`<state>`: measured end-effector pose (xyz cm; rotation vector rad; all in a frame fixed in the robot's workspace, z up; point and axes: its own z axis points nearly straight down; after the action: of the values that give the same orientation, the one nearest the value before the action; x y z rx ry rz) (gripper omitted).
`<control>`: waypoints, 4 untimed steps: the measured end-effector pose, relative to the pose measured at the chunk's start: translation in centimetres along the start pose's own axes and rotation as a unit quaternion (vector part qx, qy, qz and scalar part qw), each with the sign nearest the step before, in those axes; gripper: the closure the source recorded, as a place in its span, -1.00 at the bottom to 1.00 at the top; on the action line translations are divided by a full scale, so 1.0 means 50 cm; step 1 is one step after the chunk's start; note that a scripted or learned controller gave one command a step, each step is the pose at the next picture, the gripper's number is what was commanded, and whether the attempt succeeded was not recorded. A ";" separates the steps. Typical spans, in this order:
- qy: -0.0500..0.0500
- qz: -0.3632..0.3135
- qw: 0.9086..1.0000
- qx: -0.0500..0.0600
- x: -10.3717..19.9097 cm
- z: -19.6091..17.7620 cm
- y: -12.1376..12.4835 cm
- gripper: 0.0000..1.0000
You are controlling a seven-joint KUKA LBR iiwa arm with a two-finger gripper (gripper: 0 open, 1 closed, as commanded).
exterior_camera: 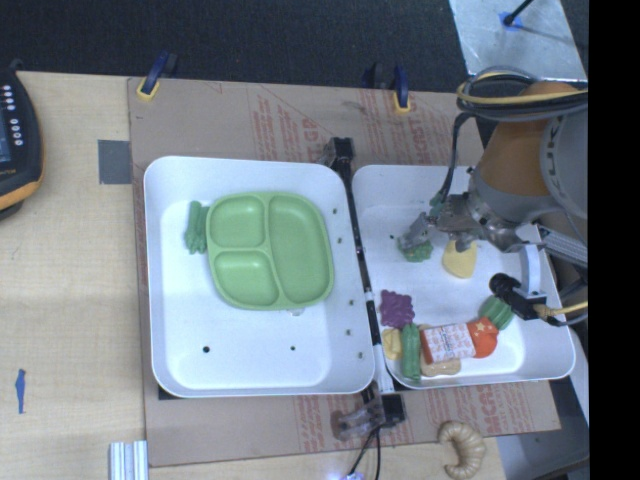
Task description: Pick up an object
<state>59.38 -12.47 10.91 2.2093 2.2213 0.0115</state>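
Note:
My gripper (pixel 436 230) is low over the back of the right bin (pixel 385 193). A small green toy (pixel 418 252) lies right under its left side, and a pale yellow piece (pixel 460 261) sits just below its right side. I cannot tell whether either one is touched. Toward the front of this bin lie purple grapes (pixel 396 308), a red and white packet (pixel 447 343), a green vegetable (pixel 410 356), a red piece (pixel 484 339) and a green piece (pixel 496 313).
The left bin (pixel 175 353) holds a green divided plate (pixel 270 248) with a green leafy toy (pixel 195 226) at its left. A brown croissant toy (pixel 463 446) lies on the bench in front of the bins. A teach pendant (pixel 15 143) rests at the far left.

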 end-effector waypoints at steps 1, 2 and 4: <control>0.000 -0.001 1.000 0.004 0.038 0.036 0.126 -1.00; 0.000 0.001 1.000 0.010 0.035 0.036 0.047 -1.00; -0.002 0.000 1.000 0.003 0.055 0.027 0.039 1.00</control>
<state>61.33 -9.68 9.57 2.2105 2.2210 -0.0002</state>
